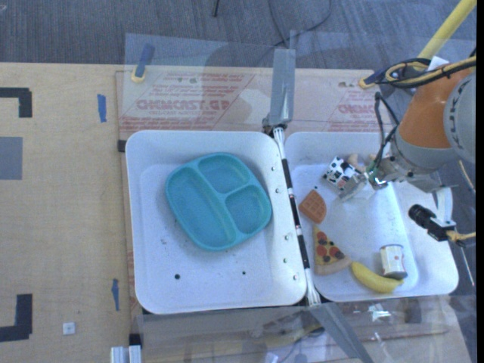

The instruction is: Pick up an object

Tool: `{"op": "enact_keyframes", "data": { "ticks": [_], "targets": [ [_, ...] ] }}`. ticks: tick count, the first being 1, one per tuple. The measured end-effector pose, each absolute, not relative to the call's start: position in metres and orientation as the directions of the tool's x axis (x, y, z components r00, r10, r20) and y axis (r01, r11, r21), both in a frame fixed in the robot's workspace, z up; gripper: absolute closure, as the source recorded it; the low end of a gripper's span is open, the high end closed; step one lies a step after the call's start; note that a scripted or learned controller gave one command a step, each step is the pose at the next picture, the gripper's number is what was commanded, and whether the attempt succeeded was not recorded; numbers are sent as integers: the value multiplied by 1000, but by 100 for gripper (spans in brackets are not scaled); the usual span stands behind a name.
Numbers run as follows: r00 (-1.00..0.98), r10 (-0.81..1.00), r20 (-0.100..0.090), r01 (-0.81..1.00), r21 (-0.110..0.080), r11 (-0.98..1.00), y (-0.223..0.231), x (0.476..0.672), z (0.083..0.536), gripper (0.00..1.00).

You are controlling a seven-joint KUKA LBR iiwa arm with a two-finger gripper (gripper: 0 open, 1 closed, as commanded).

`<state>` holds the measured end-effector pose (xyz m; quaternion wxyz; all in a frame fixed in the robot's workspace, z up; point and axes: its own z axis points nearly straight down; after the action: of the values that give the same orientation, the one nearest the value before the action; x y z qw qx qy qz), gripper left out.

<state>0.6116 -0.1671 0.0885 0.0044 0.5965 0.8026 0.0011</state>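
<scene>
Camera view, bench: two shallow white plastic bins side by side on a pale wooden bench, left bin (151,278) and right bin (423,274), split by a hinged white divider.

Camera view, left bin: holds one turquoise three-compartment plastic plate (218,200), lying flat near the middle, well apart from the arm; likely too broad and flat to suit a two-finger pinch.

Camera view, right bin: holds the small graspable items, so probably the working side.

Camera view, toys near the arm: small black-and-white cow-patterned toy (339,173) at the bin's upper part, just beside the gripper.

Camera view, toys along the divider: orange-brown wedge-shaped toy (313,206) and, below it, a toy pizza slice with red dots (329,251), both lying flat.

Camera view, front of right bin: yellow toy banana (374,277) lying flat, touching or nearly touching a small white toy can with a red label (392,260).

Camera view, arm: grey arm with orange band reaching in from the right, wrist angled down toward the bin's upper part.

Camera view, gripper (361,182): low over the bin floor, just beside the cow-patterned toy; spread or clenched cannot be told, and nothing is visibly held.

Judgement, target: cow-patterned toy seems the likeliest pick, being nearest.

Judgement, progress: pick not yet done; every item rests in a bin.
</scene>
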Motion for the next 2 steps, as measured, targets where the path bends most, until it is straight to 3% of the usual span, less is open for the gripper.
{"op": "enact_keyframes", "data": {
  "ticks": [1,2],
  "targets": [
    [-312,950,-6,950,10,312,-101,631,89,0],
    [-316,949,-7,949,7,316,-100,630,99,100]
  ]
}}
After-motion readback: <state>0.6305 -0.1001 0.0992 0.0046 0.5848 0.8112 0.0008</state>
